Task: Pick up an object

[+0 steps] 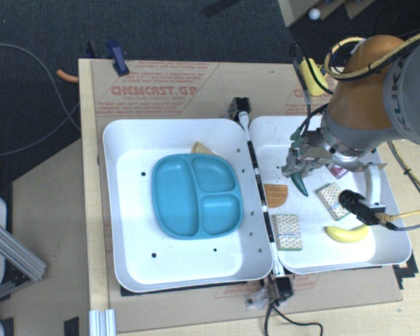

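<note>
The worktop (196, 82) carries two shallow white bins side by side. Nearest the camera, in the right bin (385, 254), a yellow banana (347, 234) lies at the front right, and a patterned packet (288, 231) lies at the front left, just beside the divider. Farther back, an orange-brown piece (275, 194) rests near the divider, and a second small patterned packet (332, 200) lies well to its right. The left bin (126, 208) holds a blue compartment tray (196, 194), with a tan item (201, 148) partly hidden behind its far edge. The jaws (299, 176) hang over the middle of the right bin, above the orange-brown piece; whether they are spread or pressed together cannot be determined. A teal object (299, 185) shows directly beneath them.
</note>
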`<state>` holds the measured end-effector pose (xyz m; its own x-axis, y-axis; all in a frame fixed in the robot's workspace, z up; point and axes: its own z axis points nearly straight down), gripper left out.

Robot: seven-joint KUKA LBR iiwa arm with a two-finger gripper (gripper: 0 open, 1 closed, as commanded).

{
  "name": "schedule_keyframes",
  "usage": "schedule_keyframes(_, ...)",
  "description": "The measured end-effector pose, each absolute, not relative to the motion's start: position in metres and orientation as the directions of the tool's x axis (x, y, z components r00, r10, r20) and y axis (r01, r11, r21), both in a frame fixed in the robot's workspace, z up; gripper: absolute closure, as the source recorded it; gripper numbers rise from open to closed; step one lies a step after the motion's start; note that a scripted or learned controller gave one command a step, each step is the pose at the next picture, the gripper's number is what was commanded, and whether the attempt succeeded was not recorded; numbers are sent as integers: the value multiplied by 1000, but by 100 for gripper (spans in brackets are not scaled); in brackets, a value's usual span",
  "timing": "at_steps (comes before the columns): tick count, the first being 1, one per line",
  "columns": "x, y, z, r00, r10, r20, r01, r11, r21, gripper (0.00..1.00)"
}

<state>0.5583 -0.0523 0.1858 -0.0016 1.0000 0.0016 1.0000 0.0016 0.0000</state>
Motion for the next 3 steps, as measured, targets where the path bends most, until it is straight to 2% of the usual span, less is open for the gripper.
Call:
schedule_keyframes(1,541,5,244,-2,1000,1,1000,2,1,100)
schedule_keyframes(2,487,26,252,-1,1000,1,1000,1,-3,100)
schedule_keyframes(3,544,86,190,-1,1000,0,1000,1,-1,100)
